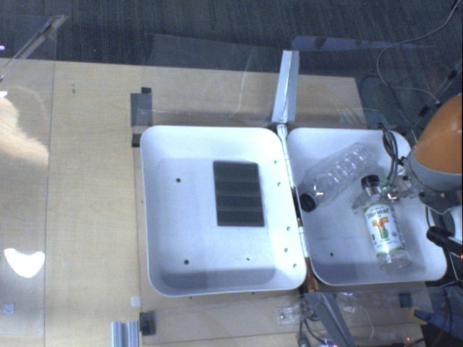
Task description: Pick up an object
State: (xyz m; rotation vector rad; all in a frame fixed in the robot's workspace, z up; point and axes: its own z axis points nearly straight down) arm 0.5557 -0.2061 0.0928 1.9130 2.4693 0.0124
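In the right bin [340, 266] lies a small clear bottle [381, 230] with a white and orange label, its dark cap [370, 182] pointing to the far side. A crushed clear plastic bottle [336, 173] with a black cap [307, 202] lies slantwise beside it, towards the bin's left wall. A flat black ribbed block [238, 194] rests in the middle of the left bin [166, 259]. The arm's orange band [441, 143] hangs over the right bin's right edge. My gripper [396, 187] sits under it, just right of the small bottle's cap, mostly hidden by the wrist.
A metal divider post [286, 96] stands behind the seam between the bins. Cables [434, 107] run along the far right. The wooden bench [72, 194] stretches left of the bins under a clear sheet.
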